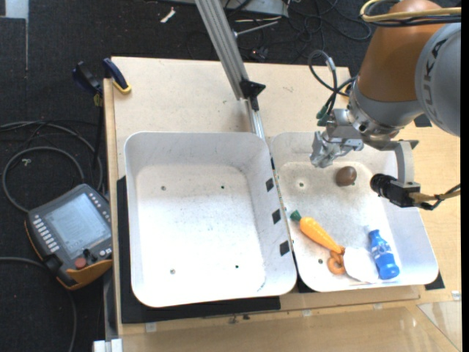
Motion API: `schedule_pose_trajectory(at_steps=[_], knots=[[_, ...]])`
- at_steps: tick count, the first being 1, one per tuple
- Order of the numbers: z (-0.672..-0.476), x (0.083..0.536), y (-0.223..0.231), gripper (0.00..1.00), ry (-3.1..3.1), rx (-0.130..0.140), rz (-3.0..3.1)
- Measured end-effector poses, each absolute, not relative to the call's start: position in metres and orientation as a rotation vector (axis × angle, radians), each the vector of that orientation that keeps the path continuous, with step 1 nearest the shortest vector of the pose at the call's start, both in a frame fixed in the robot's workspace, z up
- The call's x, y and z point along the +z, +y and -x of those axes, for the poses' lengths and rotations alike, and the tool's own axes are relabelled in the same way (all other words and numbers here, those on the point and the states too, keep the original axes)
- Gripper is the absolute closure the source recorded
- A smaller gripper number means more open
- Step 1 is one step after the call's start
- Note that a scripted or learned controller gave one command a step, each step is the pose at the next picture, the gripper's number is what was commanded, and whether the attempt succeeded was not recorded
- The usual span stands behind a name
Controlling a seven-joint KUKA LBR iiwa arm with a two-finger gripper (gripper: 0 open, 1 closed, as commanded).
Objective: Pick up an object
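**Fingers hover over right bin**

The fingers hang over the right bin at its 11 o'clock corner; spread or pressed together, I cannot tell. A brown ball lies just beside them at 4 o'clock.

Arm casing: partial grey letters, seemingly "KU", cut off at the edge.
Blue bottle: label too small to read.

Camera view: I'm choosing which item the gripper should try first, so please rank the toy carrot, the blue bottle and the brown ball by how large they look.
Largest to smallest:
1. toy carrot, the longest
2. blue bottle, shorter but thicker, so close to the carrot
3. brown ball, clearly smallest
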State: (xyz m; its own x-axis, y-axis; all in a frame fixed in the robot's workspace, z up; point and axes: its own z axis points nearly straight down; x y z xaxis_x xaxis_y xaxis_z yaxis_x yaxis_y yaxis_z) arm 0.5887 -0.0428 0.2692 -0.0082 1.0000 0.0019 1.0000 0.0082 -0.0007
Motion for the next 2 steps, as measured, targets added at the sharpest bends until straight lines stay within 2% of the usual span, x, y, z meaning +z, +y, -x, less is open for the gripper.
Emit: schedule_pose_trajectory(at_steps=[1,2], knots=[[-0.601,0.269,0.015,1.0,-2.23,-0.003,2.212],[-0.611,0.246,0.073,1.0,-2.229,0.0,2.211]])
